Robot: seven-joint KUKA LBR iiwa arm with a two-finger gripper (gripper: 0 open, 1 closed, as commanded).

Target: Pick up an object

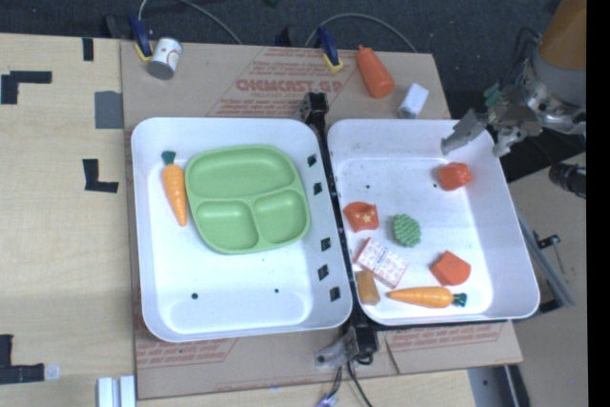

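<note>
Overhead, my gripper (481,133) hangs at the two o'clock corner of the right bin (510,224), fingers spread and holding nothing. Just below it, toward seven o'clock, sits a small red toy (454,175), my likeliest pick. Being rounded and near the bin wall, I judge it could roll off my fingertips, or a finger could catch the rim. Red print on the cardboard (276,83) behind the bins seems to read "CHEMCAST".

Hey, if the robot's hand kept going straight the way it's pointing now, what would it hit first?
Most likely the red toy lying just below the hand in the right bin. Depth is hard to judge from above, so it might meet the bin floor beside it instead.
</note>
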